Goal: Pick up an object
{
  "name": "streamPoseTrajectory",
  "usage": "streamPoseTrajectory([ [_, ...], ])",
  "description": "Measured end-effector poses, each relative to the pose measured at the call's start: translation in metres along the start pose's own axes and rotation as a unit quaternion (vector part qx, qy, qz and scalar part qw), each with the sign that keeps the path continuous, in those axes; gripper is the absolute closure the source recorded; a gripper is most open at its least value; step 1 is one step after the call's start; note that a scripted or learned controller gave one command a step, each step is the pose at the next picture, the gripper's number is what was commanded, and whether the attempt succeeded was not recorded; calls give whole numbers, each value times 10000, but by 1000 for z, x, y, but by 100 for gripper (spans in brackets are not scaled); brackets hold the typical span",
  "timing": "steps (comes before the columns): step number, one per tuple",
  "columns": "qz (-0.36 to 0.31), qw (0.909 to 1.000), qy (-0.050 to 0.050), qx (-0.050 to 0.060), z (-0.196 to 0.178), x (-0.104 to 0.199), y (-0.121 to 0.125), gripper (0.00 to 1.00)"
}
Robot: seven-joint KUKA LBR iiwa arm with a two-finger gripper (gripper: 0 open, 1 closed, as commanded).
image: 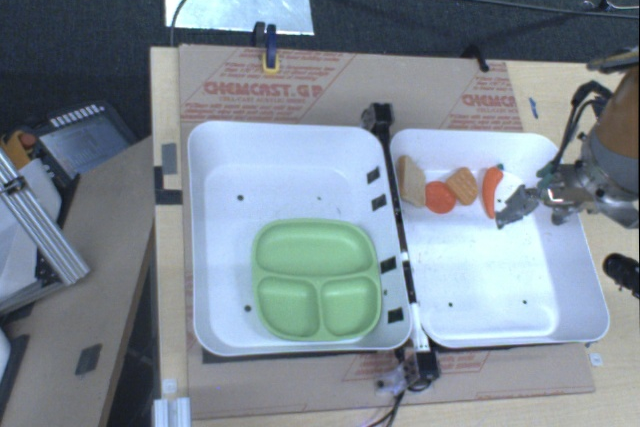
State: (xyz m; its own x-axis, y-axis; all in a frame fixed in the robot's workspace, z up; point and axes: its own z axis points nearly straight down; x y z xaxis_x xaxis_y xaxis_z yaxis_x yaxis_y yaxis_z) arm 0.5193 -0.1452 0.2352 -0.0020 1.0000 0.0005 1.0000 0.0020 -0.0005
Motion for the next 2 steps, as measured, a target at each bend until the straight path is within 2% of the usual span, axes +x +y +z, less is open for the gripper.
streamPoseTrajectory([
  [2,5,10000,2,2,84,3,-6,0],
])
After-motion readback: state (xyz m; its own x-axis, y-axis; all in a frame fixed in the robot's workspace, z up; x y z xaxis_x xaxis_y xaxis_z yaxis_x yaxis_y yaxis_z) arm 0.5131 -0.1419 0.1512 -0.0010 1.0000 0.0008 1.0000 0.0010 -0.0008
